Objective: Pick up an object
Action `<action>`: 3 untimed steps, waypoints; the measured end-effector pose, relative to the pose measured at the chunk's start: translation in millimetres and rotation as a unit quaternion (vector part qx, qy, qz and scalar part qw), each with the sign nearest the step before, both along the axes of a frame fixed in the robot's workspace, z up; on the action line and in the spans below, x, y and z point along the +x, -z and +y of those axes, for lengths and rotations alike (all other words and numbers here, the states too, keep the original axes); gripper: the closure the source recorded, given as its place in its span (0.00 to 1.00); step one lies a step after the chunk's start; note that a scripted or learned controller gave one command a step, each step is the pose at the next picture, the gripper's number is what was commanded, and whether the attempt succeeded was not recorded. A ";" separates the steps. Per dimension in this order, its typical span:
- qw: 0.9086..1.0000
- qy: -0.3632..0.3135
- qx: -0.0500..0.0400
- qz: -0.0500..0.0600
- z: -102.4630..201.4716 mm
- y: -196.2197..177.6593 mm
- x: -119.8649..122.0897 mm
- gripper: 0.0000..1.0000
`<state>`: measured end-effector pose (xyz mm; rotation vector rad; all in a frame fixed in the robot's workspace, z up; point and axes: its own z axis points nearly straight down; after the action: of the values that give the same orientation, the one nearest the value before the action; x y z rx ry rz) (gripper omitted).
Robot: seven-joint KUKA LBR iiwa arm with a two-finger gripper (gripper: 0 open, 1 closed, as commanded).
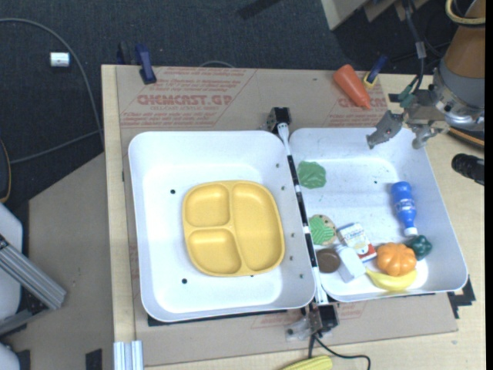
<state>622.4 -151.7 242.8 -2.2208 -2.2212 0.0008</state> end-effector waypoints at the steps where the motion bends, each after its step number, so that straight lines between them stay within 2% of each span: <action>1: 1.000 0.000 -0.001 0.000 -49.4 117.0 43.2 0.00; 2: 1.000 0.000 0.000 0.001 -53.1 158.4 17.4 0.00; 3: 1.000 -0.001 0.003 0.000 -63.0 157.4 -10.2 0.00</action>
<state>612.2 -214.7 85.4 -2.2153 -2.2221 -0.0060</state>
